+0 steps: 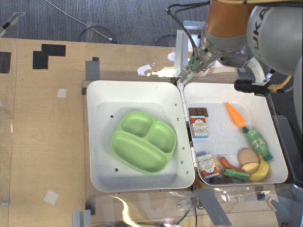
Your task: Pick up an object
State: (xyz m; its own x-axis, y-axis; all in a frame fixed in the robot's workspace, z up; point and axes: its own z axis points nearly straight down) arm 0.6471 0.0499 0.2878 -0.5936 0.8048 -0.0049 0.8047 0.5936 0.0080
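Objects for picking lie in the right bin (pixel 279 141): I see a carrot (pixel 235 115), a green bottle (pixel 257 144), a banana (pixel 262 170) and small boxes (pixel 199 126). The gripper (pixel 189 70) hangs above the far edge between both bins. The left bin (pixel 99 103) holds a green divided plate (pixel 143 141).

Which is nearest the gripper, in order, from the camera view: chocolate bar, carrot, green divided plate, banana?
Measured from the gripper, at the top end of the rim between the two bins:
1. Chocolate bar, upper left of the right bin.
2. Carrot, upper middle of the right bin.
3. Green divided plate, centre of the left bin.
4. Banana, lower right corner of the right bin.
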